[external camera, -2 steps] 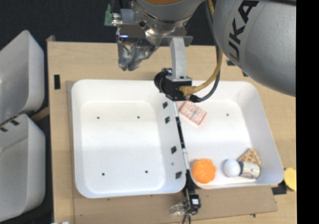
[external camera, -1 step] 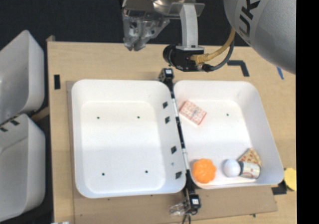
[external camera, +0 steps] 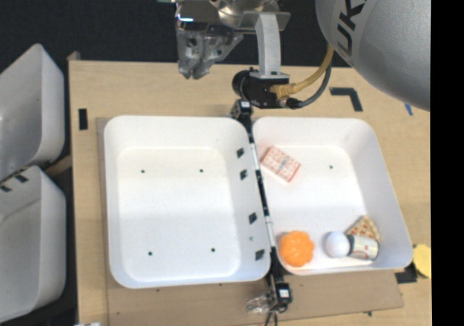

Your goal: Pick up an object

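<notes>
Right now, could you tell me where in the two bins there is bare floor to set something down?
The left shallow white bin offers its whole floor. In the right white bin, the stretch between the pink patterned card and the far right wall is free. Its near edge is crowded: orange ball, white ball, patterned wedge.

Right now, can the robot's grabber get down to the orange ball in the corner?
Probably yes. The gripper hangs above the bench, and nothing covers the orange ball, though the bin wall and the white ball crowd it.
</notes>
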